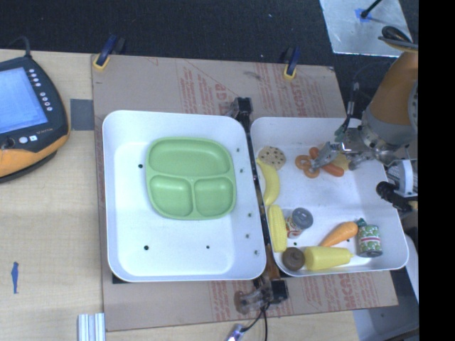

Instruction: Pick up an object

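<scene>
The gripper (pixel 328 155) hangs over the right bin (pixel 387 201) near its far edge — whether it pinches anything I cannot tell. Just beneath lies an orange pretzel (pixel 310 163) — small, looped, its long axis roughly along that edge.

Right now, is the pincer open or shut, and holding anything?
Pincer: low over the orange pretzel in the right bin; open or shut cannot be told.

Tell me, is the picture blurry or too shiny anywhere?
In the camera view the light is even and soft, with faint shadows only; the green divided plate and banana look fairly sharp; the white bins are bright but not glaring; things by the gripper are small and hard to make out.
</scene>
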